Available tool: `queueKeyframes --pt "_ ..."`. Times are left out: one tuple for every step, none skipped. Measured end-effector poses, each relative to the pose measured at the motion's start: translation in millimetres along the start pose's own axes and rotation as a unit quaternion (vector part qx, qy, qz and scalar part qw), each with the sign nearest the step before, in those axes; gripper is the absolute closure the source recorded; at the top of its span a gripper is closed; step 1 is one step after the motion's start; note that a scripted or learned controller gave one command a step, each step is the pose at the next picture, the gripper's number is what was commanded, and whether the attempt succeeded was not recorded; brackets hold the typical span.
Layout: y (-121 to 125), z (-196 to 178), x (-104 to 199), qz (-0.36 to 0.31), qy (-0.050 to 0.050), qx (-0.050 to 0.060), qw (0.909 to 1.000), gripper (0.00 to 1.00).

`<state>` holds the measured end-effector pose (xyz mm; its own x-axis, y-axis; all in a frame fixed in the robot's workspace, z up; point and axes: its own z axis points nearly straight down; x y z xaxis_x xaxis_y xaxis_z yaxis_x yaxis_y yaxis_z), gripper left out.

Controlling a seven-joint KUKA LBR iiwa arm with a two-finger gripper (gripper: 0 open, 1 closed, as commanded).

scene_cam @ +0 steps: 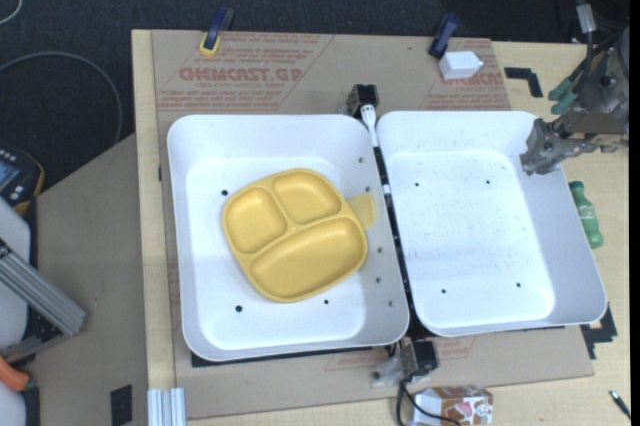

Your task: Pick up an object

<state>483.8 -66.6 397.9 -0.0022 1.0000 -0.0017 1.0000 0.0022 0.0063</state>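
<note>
Yellow divided plate (295,234) lies flat in left bin (190,154), three compartments facing up, a small tab at its right edge near the bins' divider. Right bin (480,234) sits just beside it. Gripper (541,154) hangs over right bin's far-right rim; fingers too small/blurred, can't tell open vs closed. Arm is cut off at right edge.
</note>
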Motion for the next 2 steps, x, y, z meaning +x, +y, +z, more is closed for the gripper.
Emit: queueKeyframes --pt "-5.1 44.0 75.7 -0.003 0.002 0.007 1.0 1.0" --pt "-3.6 -19.3 154.4 -0.004 0.003 -0.001 1.0 1.0"
